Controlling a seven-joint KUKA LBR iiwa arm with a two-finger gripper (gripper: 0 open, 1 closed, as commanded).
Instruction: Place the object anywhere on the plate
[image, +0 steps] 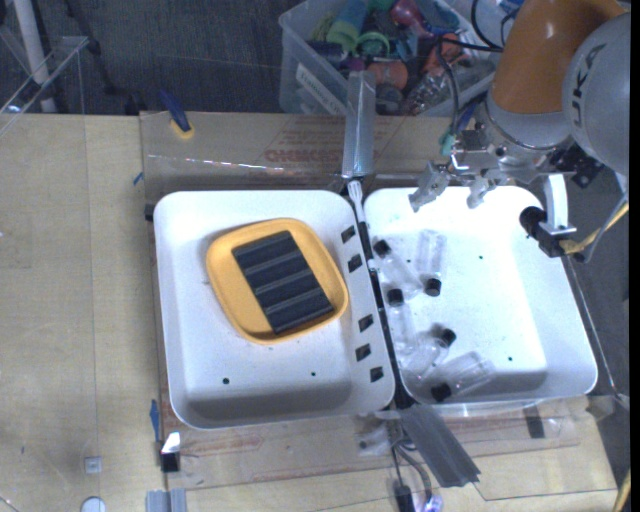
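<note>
A yellow square plate (224, 268) lies in the left bin (200, 385). On it rests a black ribbed rectangular object (283, 281), lying flat near the plate's middle. My gripper (447, 197) hangs over the back edge of the right bin (515, 300), well to the right of the plate. Its fingers (421, 198) are spread open with nothing between them.
Several clear vials with black caps lie in the right bin: one (431, 254) near the back, one (441, 340) lower, one (458, 376) at the front. A divider with black clips (362, 290) separates the bins. A clear box of coloured clutter (385, 45) stands behind.
</note>
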